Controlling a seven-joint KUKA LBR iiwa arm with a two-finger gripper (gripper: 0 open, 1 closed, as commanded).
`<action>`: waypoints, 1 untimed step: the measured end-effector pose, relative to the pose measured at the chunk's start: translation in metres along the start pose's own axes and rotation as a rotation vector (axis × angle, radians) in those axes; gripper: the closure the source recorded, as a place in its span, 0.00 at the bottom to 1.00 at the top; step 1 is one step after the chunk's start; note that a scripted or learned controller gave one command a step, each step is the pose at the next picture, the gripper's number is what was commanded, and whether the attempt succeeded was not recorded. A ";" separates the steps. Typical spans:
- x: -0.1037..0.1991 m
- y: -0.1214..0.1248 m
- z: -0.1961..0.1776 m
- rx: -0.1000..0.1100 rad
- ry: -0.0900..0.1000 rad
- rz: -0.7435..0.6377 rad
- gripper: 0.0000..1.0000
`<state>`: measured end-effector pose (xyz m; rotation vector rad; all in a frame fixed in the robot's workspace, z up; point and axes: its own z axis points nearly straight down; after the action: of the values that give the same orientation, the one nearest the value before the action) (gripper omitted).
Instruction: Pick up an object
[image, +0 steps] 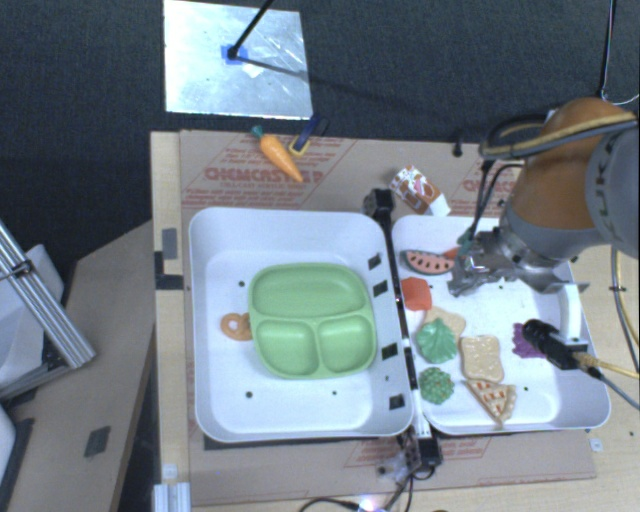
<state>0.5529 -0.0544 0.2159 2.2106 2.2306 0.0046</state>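
Observation:
My gripper (464, 278) hangs over the back of the right bin (590, 405), reaching in from the right. Just left of it lies a watermelon slice (429, 263). Below that sits a red-orange piece (416, 294). Further toward the front are a green leafy piece (436, 341), a broccoli floret (436, 384), a slice of toast (481, 357) and a triangular pizza slice (494, 400). A purple bunch of grapes (521, 338) lies at the right, partly hidden by the robot. Nothing shows in the gripper's grasp.
The left bin (215, 400) holds a green divided plate (310, 318) and a small pretzel (236, 326). Behind the bins on the cardboard lie a toy carrot (280, 156) and a small wrapped snack (419, 190). A shiny metal sheet (238, 60) lies at the back.

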 end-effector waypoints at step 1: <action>0.048 0.009 -0.008 0.001 0.001 -0.001 1.00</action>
<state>0.5613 -0.0058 0.2245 2.2107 2.2324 0.0045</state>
